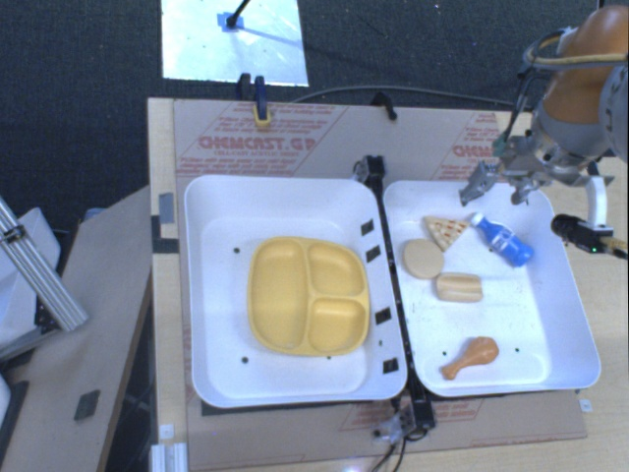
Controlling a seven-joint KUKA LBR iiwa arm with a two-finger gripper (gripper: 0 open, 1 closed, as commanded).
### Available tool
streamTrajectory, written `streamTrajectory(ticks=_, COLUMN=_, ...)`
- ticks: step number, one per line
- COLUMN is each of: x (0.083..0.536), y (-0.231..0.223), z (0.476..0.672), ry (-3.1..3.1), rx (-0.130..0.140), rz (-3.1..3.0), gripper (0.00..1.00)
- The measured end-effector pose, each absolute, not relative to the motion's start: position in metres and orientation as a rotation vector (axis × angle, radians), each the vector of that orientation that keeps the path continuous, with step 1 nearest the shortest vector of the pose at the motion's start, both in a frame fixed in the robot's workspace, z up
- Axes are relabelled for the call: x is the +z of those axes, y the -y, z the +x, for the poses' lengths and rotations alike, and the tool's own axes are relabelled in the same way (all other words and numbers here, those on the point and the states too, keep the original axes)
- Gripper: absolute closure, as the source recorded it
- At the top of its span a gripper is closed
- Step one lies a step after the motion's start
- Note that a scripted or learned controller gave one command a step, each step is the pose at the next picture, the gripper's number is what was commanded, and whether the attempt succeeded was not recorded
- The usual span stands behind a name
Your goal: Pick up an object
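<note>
White right bin [565,357], blue bottle [503,241] lying tilted, white cap

- Right bin [568,308]: five small items cluster in its upper and middle part, namely a pizza slice [447,231], blue bottle [503,241], round cookie [424,260] and bread roll [459,287], close together.
- A drumstick [471,356] lies apart, lower down, with bare floor around it.
- Left bin [211,264]: a yellow divided plate [309,295] covers the centre, leaving open margins.
- The gripper [499,183] hangs over the right bin's far rim.
</note>
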State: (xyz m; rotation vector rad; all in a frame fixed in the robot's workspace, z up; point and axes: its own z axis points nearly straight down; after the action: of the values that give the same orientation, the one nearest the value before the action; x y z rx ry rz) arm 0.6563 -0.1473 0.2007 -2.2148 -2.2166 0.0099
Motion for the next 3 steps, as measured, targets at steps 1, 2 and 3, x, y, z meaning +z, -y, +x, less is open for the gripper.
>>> streamTrajectory(ticks=1, x=0.208, y=0.147, z=0.659, ry=2.226, rx=-0.001, rz=-2.219, gripper=0.0)
streamTrajectory(ticks=2, x=0.166, y=0.143, z=0.658, ry=2.226, rx=0.001, rz=-2.216, gripper=0.0)
streamTrajectory(ticks=3, x=0.107, y=0.141, z=0.649, ry=2.222, rx=0.003, rz=-2.217, gripper=0.0)
